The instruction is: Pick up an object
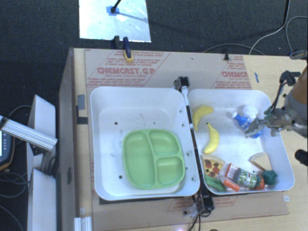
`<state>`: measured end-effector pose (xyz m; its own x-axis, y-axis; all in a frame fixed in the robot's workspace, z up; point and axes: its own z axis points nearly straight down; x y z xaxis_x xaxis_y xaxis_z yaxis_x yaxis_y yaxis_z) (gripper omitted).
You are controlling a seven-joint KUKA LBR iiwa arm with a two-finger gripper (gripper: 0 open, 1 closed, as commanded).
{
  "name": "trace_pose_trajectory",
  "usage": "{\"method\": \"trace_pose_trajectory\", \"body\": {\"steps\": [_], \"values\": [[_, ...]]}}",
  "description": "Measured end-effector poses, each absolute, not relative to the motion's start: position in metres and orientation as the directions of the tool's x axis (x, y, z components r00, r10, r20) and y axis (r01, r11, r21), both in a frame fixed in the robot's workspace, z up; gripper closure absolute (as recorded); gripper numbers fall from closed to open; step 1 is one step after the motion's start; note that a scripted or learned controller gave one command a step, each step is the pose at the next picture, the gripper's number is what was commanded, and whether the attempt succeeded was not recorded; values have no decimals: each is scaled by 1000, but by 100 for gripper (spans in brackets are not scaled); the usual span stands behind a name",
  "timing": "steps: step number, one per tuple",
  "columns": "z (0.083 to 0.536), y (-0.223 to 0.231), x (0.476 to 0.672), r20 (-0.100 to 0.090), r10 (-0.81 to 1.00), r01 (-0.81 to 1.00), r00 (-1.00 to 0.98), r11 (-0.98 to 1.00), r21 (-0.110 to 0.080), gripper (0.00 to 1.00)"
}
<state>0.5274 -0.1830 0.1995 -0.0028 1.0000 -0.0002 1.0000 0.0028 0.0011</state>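
Gripper [254, 129] hung low over the right bin [276, 105], its tip against a blue-and-white bottle [245, 115] — whether it gripped or stood slack I could not tell. Two bananas [207, 126] lay to the left, well apart; a green tray [154, 158] sat in the left bin [103, 129].

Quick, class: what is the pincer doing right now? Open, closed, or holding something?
Pincer: over the right bin, at the blue and white object; whether it is open, closed or gripping cannot be told.
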Motion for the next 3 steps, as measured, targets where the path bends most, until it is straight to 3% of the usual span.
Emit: {"method": "trace_pose_trajectory", "body": {"steps": [1, 2, 3], "values": [[174, -137, 618, 1, 1000, 1000, -5, 5, 2, 0], [115, -92, 580, 1, 1000, 1000, -5, 5, -1, 0], [84, -96, 557, 0, 1000, 1000, -1, 1, 0, 0]]}}
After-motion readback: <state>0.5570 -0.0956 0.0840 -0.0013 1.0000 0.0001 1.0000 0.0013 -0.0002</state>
